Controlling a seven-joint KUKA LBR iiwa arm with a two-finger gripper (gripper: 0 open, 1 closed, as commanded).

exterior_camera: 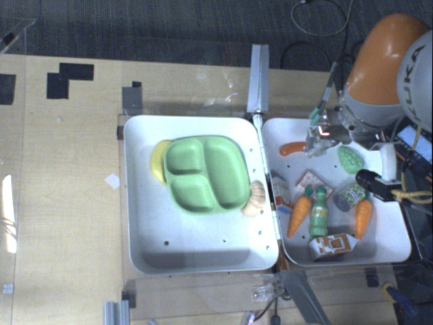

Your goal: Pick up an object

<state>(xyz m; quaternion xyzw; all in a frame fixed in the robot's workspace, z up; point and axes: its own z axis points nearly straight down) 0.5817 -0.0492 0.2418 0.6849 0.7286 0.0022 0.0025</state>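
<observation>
1. Gripper (318,143): finger state cannot be told.
2. Red piece (293,149) lies just left of it, long axis left-right, in the right bin (399,249).
3. Judgement: nearest candidate; carrots (298,215) lie farther, toward the bin's near edge.

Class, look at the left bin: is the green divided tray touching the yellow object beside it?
Touching. In the camera view the green divided tray overlaps the yellow object, covering its right side with no gap between them, in the left bin.
</observation>
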